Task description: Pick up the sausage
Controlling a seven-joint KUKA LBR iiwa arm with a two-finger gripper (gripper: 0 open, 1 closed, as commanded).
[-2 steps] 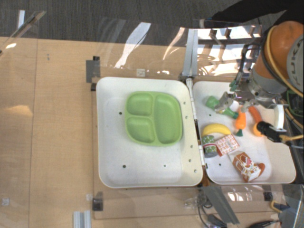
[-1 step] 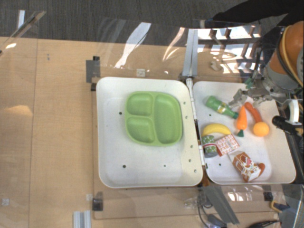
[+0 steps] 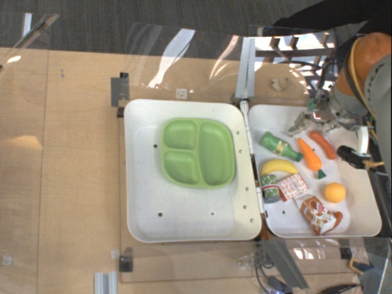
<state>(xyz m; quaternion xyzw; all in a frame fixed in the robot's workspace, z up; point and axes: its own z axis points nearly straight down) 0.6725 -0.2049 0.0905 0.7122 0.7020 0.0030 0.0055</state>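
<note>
The sausage (image 3: pixel 323 144), a short reddish-orange link, lies in the right bin (image 3: pixel 367 225) near its far right side, right beside the orange carrot (image 3: pixel 310 155). My gripper (image 3: pixel 316 125) hangs just above the far end of the sausage and carrot. Its metal fingers (image 3: pixel 299 124) are spread apart and open, and nothing sits between them. The grey arm with its orange band (image 3: pixel 362 57) reaches in from the upper right.
The right bin also holds a green bottle (image 3: pixel 279 146), a banana (image 3: pixel 278 166), a small can (image 3: pixel 270 192), a patterned box (image 3: pixel 293 185), a carton (image 3: pixel 320 214) and an orange (image 3: pixel 334 192). A green divided plate (image 3: pixel 198 152) lies in the left bin (image 3: pixel 184 225).
</note>
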